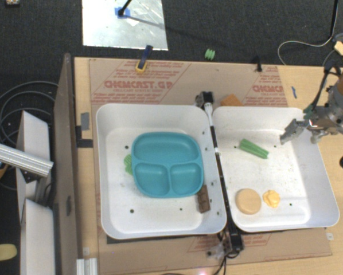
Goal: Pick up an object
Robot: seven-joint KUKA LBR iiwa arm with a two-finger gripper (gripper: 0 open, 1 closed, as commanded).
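Camera view: right bin [315,171] holds three objects, left bin [111,153] one tray [167,164]

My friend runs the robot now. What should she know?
Gripper: over the right bin's far right corner, nothing seen in it.
Right bin: green stick, tan disc, yellow lump.
Left bin: blue tray, brown piece by its corner, green bit at its left edge.
Done: nothing lifted.
Left: grab one thing; the stick looks nearest.
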